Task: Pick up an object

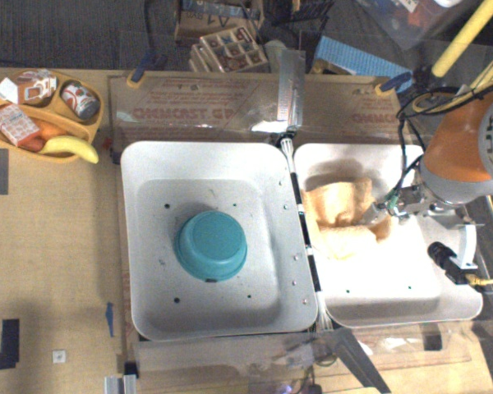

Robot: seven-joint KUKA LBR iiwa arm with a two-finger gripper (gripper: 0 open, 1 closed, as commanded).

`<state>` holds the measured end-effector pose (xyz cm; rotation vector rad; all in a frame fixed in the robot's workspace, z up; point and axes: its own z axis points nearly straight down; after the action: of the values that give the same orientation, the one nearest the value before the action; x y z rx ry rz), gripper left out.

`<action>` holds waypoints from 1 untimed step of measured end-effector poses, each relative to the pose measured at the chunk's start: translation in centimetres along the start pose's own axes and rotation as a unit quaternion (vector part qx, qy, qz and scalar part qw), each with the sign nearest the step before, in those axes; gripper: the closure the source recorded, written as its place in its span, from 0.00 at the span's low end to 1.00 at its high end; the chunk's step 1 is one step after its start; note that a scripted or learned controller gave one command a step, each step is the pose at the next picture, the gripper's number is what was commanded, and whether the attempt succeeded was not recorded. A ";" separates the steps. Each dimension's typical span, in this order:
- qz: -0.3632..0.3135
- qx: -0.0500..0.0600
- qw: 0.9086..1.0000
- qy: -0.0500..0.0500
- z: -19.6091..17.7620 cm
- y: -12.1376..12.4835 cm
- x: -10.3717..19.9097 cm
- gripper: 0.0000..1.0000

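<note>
Arm (460,150) comes in from the right, wrist low over the right bin (394,294), tool (376,212) at the right edge of a tan, soft-looking object (338,208) lying in that bin's upper left part. Tool is blurred and small; cannot tell its state, and nothing shows the object gripped. Likely a grasp attempt on the tan object, since it is the nearest thing and the tool appears to touch or sit just beside it. Object looks crumpled or lumpy, maybe cloth or a sponge-like piece, too blurred to say. Left bin (148,171) holds one teal bowl (213,245), upside down, near the middle, well apart from the arm. Upper left of the worktop (49,261): a yellow tray (2,130) with a banana (70,147), a can (80,99) and small boxes (16,123), outside both bins. Risk, as a guess: a soft object may slip or only pinch at one edge, so the lift could fail.
</note>
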<state>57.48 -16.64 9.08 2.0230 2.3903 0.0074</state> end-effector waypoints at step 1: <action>0.001 -0.002 1.000 0.001 -1.0 0.2 0.0 1.00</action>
<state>57.65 -16.64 10.12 2.0250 2.3859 0.0148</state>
